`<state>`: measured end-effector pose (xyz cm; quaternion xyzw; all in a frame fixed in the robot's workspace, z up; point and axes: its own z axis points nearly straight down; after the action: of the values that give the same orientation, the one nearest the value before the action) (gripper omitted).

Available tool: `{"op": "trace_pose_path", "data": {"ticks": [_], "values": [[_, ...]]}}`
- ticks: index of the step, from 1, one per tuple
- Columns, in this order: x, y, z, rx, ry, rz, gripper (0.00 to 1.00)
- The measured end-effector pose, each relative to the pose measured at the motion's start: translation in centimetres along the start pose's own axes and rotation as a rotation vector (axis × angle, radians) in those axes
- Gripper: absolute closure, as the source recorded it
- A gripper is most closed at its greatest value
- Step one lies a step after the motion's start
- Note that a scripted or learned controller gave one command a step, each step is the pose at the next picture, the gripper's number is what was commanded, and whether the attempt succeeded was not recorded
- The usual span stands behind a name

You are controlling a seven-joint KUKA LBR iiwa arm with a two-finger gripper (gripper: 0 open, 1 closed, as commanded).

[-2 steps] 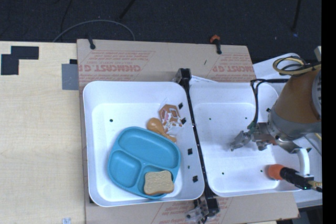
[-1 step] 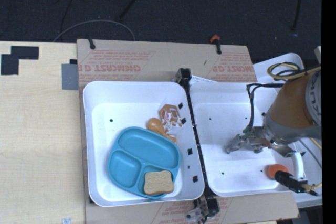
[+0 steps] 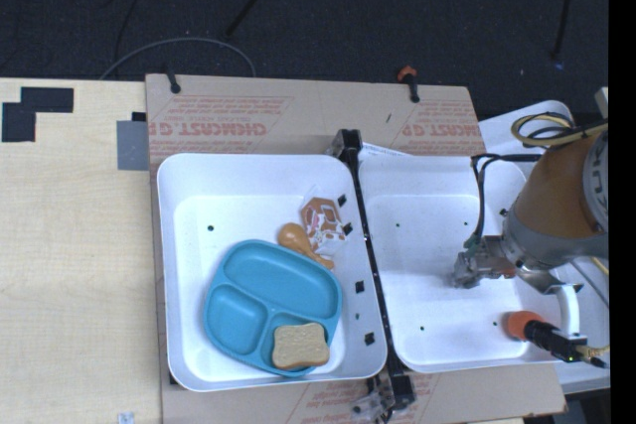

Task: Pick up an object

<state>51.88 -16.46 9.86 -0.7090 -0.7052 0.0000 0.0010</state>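
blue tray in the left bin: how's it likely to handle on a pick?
The blue tray looks like rigid moulded plastic, so probably stiff and light. Wide and shallow, it likely needs a rim grip. The bread slice in one compartment would probably slide off if it tilts.

Grey KUKA arm (image 3: 571, 204), right edge of the frame.
Broad orange-brown band above a grey wrist; small dull-metal gripper (image 3: 475, 269) at lower centre-right; black cable looped alongside, yellow cable coiled at upper right; white bracket beneath.

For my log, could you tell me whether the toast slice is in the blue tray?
In: the toast slice lies in the blue tray's lower right compartment.
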Motion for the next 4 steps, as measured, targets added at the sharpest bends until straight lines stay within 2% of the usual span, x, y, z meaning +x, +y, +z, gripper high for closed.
{"op": "trace_pose_path", "data": {"ticks": [1, 3, 4], "values": [[-0.1, -0.5, -4.4, -0.002, -0.001, 0.000, 1.00], [-1.0, 0.0, -12.5, -0.003, -0.002, -0.007, 1.00], [4.0, 1.4, -13.5, -0.001, 0.001, -0.011, 1.00]]}}
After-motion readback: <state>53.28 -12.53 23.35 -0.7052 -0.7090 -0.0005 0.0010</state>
